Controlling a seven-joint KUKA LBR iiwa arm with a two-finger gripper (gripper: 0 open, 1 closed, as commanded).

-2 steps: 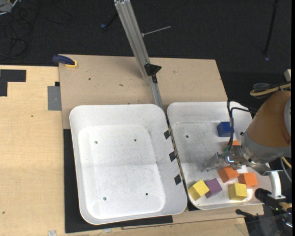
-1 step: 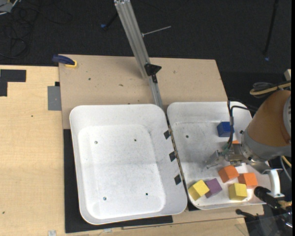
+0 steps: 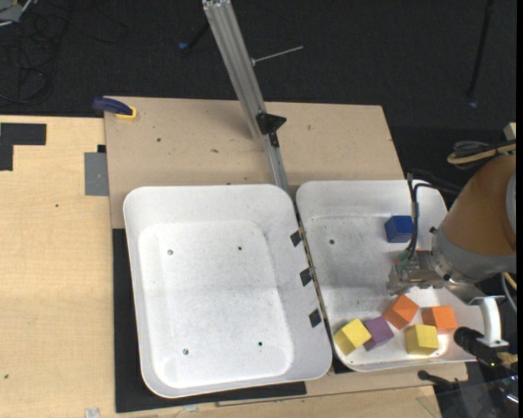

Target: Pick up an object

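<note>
The gripper is being held low in the right bin; its grip state cannot be told. An orange block is lying just below it, 4 others crowded alongside, so a neighbour risks being nudged or the pick missed.

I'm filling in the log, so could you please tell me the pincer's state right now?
Pincer: cannot be told; it sits low in the right bin, just above the orange block.

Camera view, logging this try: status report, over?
Gripper low in right bin, fingers unclear. Orange block just below it, purple block alongside. Blue block apart, behind.
</note>
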